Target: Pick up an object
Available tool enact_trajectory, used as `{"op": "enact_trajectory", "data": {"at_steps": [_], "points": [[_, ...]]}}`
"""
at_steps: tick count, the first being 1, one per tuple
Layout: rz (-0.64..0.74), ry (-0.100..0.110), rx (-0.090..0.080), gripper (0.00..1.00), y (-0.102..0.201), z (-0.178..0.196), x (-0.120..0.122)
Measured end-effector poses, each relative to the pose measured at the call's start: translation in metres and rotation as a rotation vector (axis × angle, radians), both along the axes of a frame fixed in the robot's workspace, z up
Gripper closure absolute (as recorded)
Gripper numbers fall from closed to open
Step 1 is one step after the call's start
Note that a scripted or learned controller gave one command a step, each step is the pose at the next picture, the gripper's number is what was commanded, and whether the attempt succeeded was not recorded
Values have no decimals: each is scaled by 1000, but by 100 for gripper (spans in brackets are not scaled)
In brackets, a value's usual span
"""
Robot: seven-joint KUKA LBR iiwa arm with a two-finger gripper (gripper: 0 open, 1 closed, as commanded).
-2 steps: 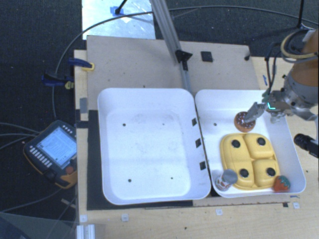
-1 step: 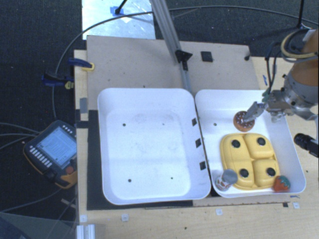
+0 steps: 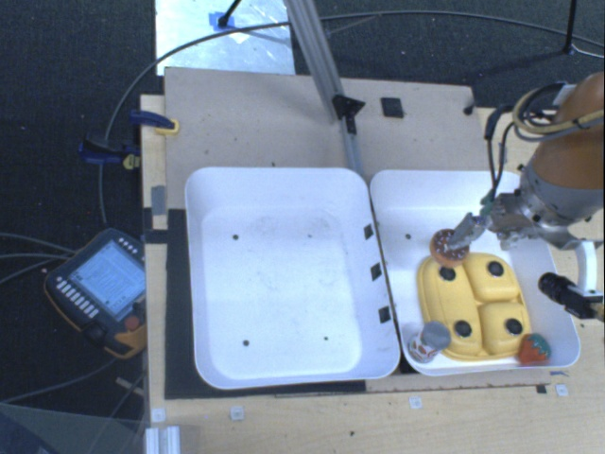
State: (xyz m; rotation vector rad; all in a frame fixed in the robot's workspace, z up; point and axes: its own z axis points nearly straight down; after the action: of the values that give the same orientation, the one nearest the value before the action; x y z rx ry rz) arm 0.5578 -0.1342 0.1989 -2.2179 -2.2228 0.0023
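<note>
The right bin (image 3: 406, 206) holds a large yellow moulded block (image 3: 473, 305) with black dots. At the block's upper left corner lies a small brown and pink doughnut (image 3: 444, 246). A small grey-topped cup (image 3: 430, 339) lies at the bin's front left, and a red strawberry (image 3: 536, 348) sits in its front right corner. My gripper (image 3: 463, 235) reaches in from the right and its tip sits right at the doughnut, touching or just above it. Nothing is visibly lifted.
The left bin (image 3: 203, 253) stands beside the right one, with black clips on the shared rim. A grey pole (image 3: 317, 45) slants over the bench's back. A teach pendant (image 3: 99, 287) lies off the bench to the left.
</note>
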Motion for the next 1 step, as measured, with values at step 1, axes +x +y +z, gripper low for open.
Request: {"op": "enact_trajectory", "data": {"at_steps": [1], "points": [[-1,1,0,0,-2,-60,-7]]}}
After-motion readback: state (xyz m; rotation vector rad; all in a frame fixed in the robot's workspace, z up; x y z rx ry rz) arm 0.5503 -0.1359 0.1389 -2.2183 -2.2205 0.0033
